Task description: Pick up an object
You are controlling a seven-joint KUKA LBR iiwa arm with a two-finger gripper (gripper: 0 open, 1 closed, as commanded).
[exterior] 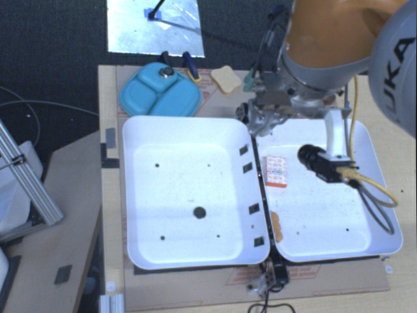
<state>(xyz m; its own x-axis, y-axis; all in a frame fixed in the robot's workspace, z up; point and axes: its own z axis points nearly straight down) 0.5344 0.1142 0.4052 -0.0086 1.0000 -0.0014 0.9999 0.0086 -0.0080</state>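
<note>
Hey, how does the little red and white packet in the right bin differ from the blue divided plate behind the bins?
The packet is a flat rectangle, white with red print; the blue plate is rounded, with compartments. The packet is much smaller than the plate. The packet lies inside the right bin, near the wall between the bins; the plate sits outside, behind the left bin. Both lie flat, away from the pincer.

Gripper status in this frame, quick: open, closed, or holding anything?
Gripper: cannot be told; it hangs over the top left corner of the right bin, above the small red and white packet.
</note>
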